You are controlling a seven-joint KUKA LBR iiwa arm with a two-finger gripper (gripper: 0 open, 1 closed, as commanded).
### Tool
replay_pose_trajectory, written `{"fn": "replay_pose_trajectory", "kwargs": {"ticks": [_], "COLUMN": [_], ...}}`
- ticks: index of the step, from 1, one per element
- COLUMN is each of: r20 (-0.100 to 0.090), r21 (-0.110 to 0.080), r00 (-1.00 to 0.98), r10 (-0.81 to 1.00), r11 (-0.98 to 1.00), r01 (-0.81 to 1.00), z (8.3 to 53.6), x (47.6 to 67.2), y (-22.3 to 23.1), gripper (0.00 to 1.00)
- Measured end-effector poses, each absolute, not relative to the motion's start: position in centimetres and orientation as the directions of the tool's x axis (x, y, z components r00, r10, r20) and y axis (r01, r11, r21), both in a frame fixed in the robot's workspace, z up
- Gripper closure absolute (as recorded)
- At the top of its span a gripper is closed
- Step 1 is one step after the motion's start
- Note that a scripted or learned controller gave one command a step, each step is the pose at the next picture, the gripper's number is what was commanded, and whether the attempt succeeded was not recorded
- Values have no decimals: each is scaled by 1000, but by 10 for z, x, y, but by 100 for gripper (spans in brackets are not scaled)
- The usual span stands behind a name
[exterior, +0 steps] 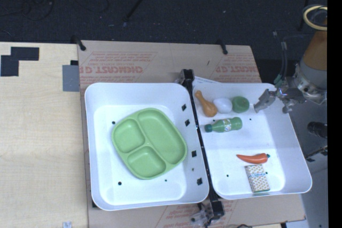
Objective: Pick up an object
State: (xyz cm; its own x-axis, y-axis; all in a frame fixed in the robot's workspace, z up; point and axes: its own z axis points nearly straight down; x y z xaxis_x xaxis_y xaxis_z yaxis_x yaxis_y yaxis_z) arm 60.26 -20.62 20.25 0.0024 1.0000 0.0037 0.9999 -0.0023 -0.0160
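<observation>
Nearest you, in the right bin (299, 181), a small patterned box (258, 178) lies close to the front wall, with an orange-red chili pepper (253, 157) just behind it. Further back in the same bin, a green bottle (224, 125) lies on its side. Behind that, a row sits near the back wall: an orange drumstick-shaped toy (205, 103), a white egg-like lump (223, 105), and a round green piece (240, 103). In the left bin (101, 168), you have a green divided plate (149, 142). At the right bin's far right edge, the gripper (273, 96) hovers with its fingers spread, holding nothing, well apart from every object.
</observation>
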Motion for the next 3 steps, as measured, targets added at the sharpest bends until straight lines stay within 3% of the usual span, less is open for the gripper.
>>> {"fn": "replay_pose_trajectory", "kwargs": {"ticks": [1,3], "r20": [1,1], "r21": [-3,-6], "r00": [-1,0], "r10": [1000,1000], "r11": [1,0], "r01": [1000,1000], "z": [211,107], "x": [606,609], "y": [-206,-207], "gripper": [0,0]}}
